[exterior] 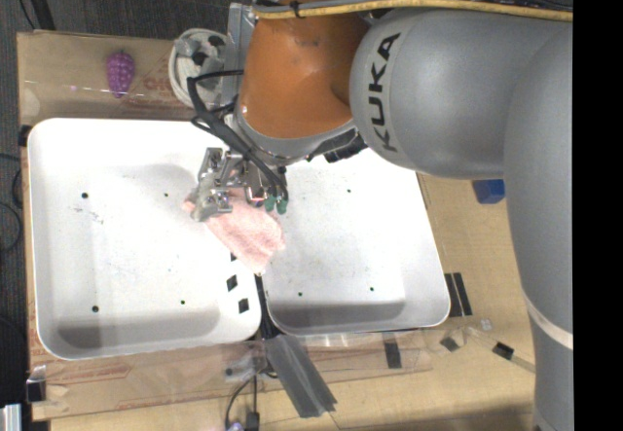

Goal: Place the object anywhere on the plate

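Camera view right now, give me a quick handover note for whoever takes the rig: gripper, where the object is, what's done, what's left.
Gripper: low over the seam between the two bins, directly above the pink object; open or shut can't be told from this angle.
Pink object: lies just below the gripper, straddling the left bin's right wall and the right bin's left wall. Whether the gripper is touching it is unclear.
Plate: I can't make one out; the arm covers the upper part of the right bin.
A purple grape-like item sits on the bench outside the bins.
Done: nothing confirmed.
Left: secure the object, carry it to the plate, release.
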